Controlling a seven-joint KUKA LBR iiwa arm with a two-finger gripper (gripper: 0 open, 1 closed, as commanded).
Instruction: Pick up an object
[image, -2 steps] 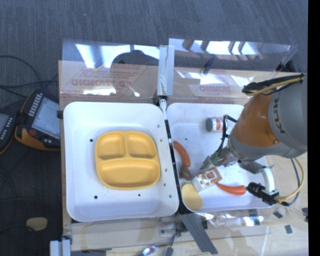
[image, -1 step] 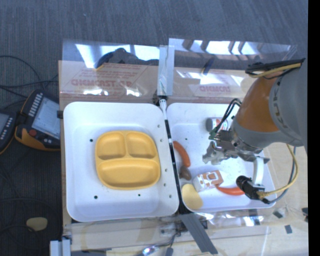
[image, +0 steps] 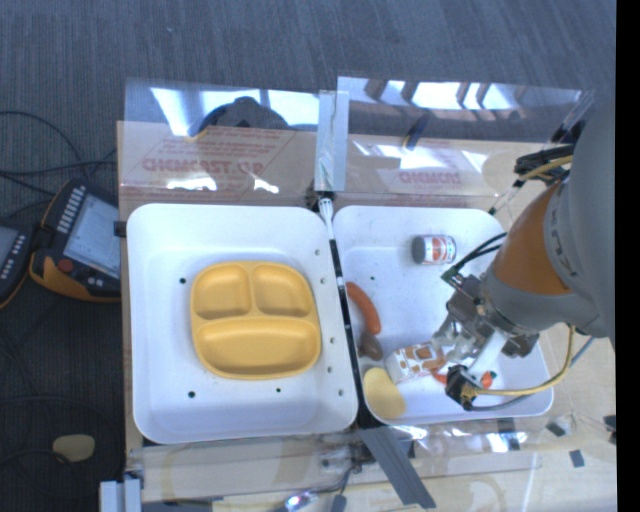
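There are two shallow white plastic bins side by side on the bench: the left bin (image: 150, 400) and the right bin (image: 520, 405). In the left bin lies one yellow plastic plate with three compartments (image: 256, 318), about in the middle of the bin floor.

One grey robot arm with an orange band (image: 535, 265) reaches in from the right and bends down over the right bin. Its two-finger gripper (image: 462, 352) is low over the front part of this bin, just beside and partly over one flat red and white packet (image: 415, 362). I cannot tell how far the fingers are apart, and I cannot tell if they touch the packet.

In the right bin I count four loose things. The packet is the largest. One orange sausage-shaped object (image: 364, 305) lies along the left wall. One pale yellow round piece (image: 383, 392) lies at the front left corner. One small can with a red and white label (image: 434, 249) lies on its side near the back, well apart from the gripper.

The bench carries brown cardboard (image: 220, 160) and shiny clear panels (image: 450, 100) behind the bins. The floor is dark grey carpet (image: 300, 40). At the left, on the floor, lies one handheld control pendant with a screen (image: 80, 240) and black cables.
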